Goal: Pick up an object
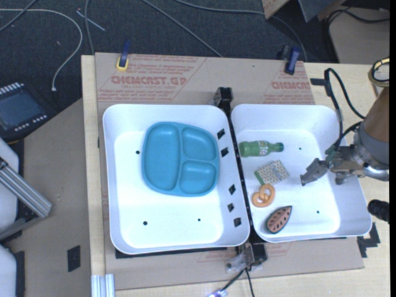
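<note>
Camera view, fixed and slanted down: desk [93,166] of pale board, bearing two shallow white bins side by side. Left bin [124,228] carrying a blue divided plate [180,158], lying flat and well apart from everything else. Right bin [322,228] carrying the small candidates for picking: a green bottle [260,148] on its side near the upper left, a patterned green-and-grey packet [271,172] just below it, an orange pretzel-shaped ring [264,196] near the packet's lower corner, and a brown-and-orange oval piece [279,219] nearest the front rim. Arm entering from the right, gripper [314,172] over bare bin floor at the right half of the right bin, apart from all four items. Opening of the gripper impossible to tell at this angle; nothing visible in its grasp. Judged early: no object lifted yet, every item resting on the bin floor. Left to do: choosing one, closing in, grasping, raising it clear.
</note>
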Robot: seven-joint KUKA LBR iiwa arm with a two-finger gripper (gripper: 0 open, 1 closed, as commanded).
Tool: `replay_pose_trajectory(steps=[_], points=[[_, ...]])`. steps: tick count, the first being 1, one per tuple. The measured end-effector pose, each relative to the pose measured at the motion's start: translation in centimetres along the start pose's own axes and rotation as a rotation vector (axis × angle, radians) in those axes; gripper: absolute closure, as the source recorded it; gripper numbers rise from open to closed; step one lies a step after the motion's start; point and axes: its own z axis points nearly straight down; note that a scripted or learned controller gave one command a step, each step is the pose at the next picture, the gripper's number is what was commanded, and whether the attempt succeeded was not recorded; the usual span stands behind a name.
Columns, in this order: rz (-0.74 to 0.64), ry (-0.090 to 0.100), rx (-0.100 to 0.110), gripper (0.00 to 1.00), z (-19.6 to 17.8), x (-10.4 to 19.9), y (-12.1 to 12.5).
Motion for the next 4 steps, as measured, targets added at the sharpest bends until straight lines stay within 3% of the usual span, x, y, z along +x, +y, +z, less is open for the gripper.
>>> replay_pose_trajectory(steps=[1, 3, 4], points=[[-0.004, -0.003, -0.014, 0.00, -0.7, 0.0, 0.3], [-0.004, -0.001, -0.010, 0.00, 10.9, -0.3, 0.5], [-0.003, -0.003, -0.016, 1.00, 9.5, -0.3, 0.6]])
